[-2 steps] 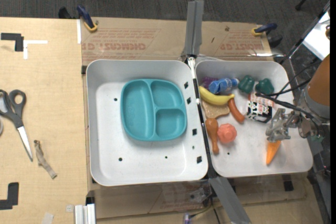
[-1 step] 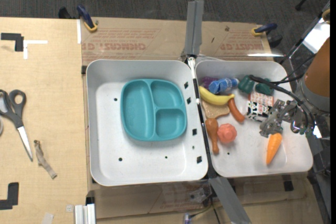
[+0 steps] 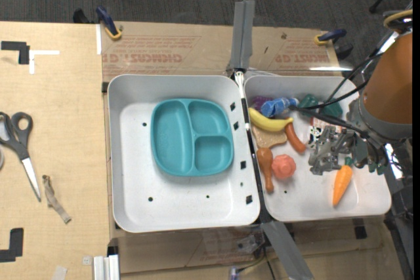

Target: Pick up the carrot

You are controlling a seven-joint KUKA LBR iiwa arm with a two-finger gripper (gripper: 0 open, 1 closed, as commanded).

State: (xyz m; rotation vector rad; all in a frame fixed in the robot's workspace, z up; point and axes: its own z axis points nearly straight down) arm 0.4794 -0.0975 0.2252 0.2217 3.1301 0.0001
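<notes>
Carrot (image 3: 340, 185) lies in the lower right of the right bin (image 3: 308, 210), tip down, leafy end up. Gripper (image 3: 326, 155) hangs just above-left of it, close to the carrot top; can't tell how the jaws stand, too cluttered. Left of that: tomato (image 3: 283, 166), drumstick (image 3: 265, 167), sausage (image 3: 294, 138), banana (image 3: 268, 120) on a bread slice (image 3: 269, 137). Left bin (image 3: 125, 160) holds a teal divided plate (image 3: 193, 137). Scissors (image 3: 21, 151) at the frame's far left.
</notes>
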